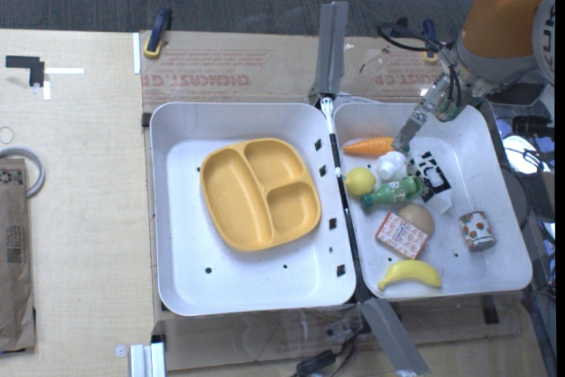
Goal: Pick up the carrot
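The slim grey two-finger claw (404, 139) is seen lowered in the right white bin (508, 190), just beside the orange tapered carrot (368, 146); its finger state cannot be told.

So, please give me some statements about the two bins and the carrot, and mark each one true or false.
1. The carrot lies in the right bin. True.
2. The yellow divided plate holds a lemon. False: the lemon is in the right bin, below the carrot.
3. The gripper is by the carrot's right end. True.
4. The banana lies in the left bin. False: it lies near the right bin's front edge.
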You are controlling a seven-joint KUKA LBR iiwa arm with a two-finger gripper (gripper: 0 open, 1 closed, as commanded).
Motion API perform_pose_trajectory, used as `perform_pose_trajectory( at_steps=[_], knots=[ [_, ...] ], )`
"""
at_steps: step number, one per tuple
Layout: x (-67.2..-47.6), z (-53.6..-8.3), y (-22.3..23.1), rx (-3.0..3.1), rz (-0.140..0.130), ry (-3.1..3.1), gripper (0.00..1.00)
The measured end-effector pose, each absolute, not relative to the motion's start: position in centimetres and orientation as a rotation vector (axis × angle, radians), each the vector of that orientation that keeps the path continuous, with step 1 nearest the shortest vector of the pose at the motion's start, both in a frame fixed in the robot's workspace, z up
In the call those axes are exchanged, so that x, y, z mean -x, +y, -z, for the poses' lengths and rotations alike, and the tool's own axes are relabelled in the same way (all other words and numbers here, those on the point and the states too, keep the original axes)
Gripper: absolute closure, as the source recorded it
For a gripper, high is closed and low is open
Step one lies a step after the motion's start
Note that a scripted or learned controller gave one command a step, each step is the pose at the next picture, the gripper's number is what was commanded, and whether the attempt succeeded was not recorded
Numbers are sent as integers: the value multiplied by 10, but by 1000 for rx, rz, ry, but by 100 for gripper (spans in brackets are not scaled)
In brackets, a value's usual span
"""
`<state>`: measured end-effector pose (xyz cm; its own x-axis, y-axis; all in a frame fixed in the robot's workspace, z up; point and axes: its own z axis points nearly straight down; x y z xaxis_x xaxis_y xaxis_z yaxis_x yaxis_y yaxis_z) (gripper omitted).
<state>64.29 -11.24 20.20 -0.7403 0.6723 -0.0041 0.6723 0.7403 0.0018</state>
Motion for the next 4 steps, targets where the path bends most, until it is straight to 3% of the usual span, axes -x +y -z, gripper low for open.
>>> perform_pose_trajectory(
  at_steps=[1, 2, 3, 4],
  knots=[
    [-653, -192, -83, -1016, 0, 2969, 0],
    [-642, -93, -93, -780, 0, 3039, 0],
    [-651, -93, -95, -768, -2, 3040, 0],
    [-652, -104, -96, -773, -4, 3033, 100]
  ],
)
